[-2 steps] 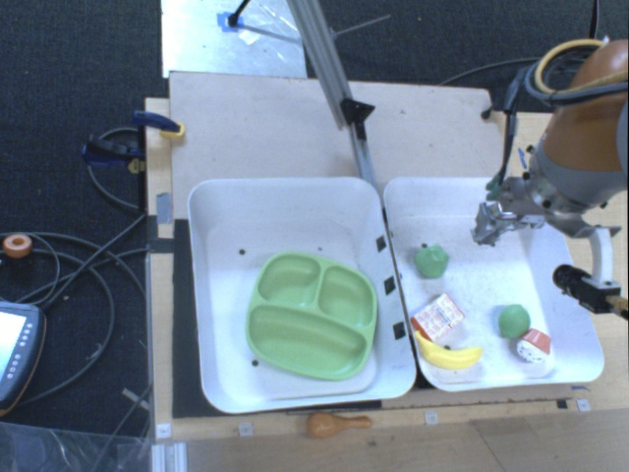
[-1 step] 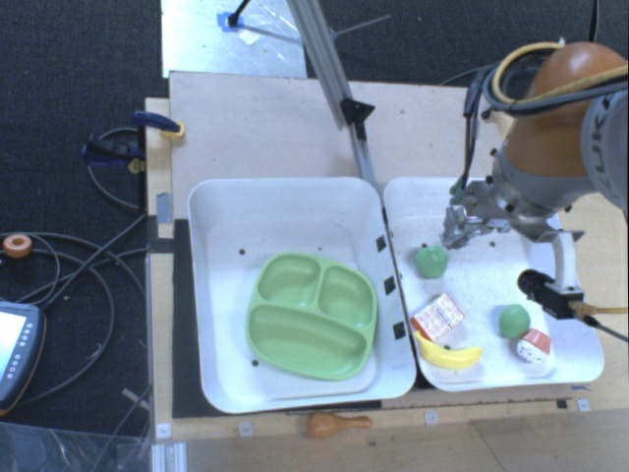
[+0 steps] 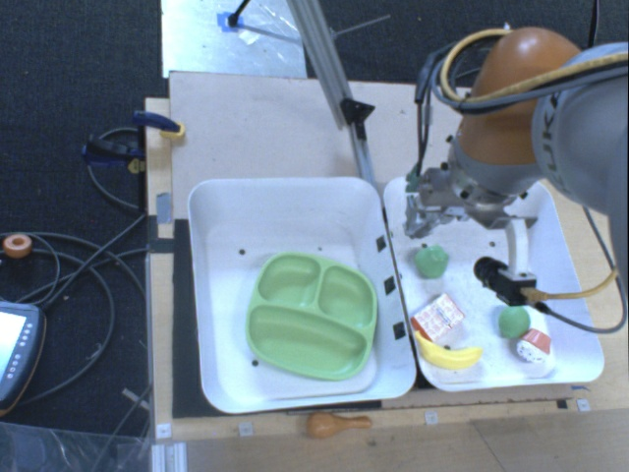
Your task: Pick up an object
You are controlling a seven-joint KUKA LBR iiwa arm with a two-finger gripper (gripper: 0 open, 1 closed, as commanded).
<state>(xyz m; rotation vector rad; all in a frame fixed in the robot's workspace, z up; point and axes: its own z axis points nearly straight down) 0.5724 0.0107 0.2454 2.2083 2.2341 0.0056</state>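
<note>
My gripper (image 3: 421, 219) hangs over the back left part of the right bin (image 3: 568, 249), with the grey arm and its orange band behind it. Just in front of the gripper and a little below it, a small green round object (image 3: 430, 261) lies on the bin floor, apart from the gripper. Nearer the front lie a red and white box (image 3: 438, 317), a yellow banana (image 3: 449, 354), a green ball (image 3: 513, 321) and a small red and white object (image 3: 534, 346). Nothing shows in the gripper's grasp.
The left bin (image 3: 246, 224) holds a green divided plate (image 3: 313, 315). A black connector with a yellow cable (image 3: 503, 281) hangs from the arm over the right bin. An orange-brown object (image 3: 339, 424) lies on the bench in front of the bins. Cables lie at the left.
</note>
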